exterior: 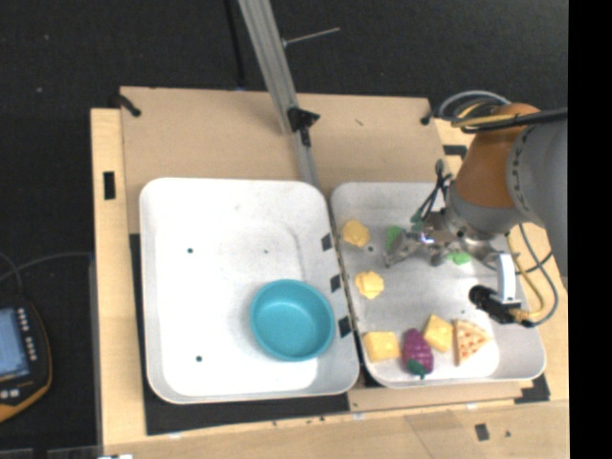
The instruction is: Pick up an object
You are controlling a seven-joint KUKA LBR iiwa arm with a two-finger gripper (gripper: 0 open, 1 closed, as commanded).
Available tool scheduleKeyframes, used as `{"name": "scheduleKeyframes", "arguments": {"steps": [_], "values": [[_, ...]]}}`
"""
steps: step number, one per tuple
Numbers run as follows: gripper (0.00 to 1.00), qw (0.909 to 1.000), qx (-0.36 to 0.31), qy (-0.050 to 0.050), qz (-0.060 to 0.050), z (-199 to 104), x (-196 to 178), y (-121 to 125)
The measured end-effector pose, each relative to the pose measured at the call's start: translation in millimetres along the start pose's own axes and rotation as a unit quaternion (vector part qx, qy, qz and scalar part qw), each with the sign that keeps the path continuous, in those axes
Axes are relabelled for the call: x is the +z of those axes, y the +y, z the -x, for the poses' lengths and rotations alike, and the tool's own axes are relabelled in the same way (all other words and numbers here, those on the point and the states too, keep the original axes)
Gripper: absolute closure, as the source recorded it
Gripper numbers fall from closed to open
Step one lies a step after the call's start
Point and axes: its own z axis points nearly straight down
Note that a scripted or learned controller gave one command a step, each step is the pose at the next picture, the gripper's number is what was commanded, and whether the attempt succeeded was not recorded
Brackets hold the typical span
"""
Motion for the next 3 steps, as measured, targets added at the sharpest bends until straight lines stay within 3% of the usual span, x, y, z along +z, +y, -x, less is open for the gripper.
{"name": "scheduleKeyframes", "arguments": {"steps": [1, 3], "values": [[1.0, 1.0, 0.002, 0.0, 0.003, 0.8, -12.6, 1.3], [1.0, 1.0, -0.002, 0.0, 0.005, 9.3, -131.4, 4.9]]}}
